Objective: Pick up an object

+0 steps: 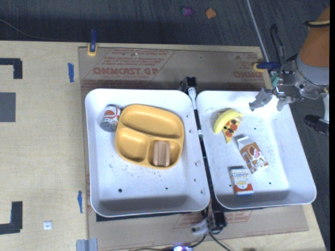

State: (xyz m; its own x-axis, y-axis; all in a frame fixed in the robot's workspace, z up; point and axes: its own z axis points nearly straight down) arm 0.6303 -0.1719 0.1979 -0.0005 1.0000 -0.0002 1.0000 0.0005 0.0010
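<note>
Dark carpet lies beyond the pale wooden table (42, 156), where two white bins sit side by side. Inside the right bin (298, 187), a banana (225, 118) lies at the far left with a small orange packet (231, 131) touching it; a carton (252, 156) and a small box (241, 181) lie nearer. All look light. The banana is soft and curved, best pinched across its middle; the carton and box are stiff, flat-sided and probably easier, taken across their narrow width. The gripper (268, 99) hangs over the bin's far right corner, its jaws spread apart and holding nothing, well apart from every item. The left bin (99, 197) holds a yellow divided tray (149, 135) and a can (109, 118).
</note>
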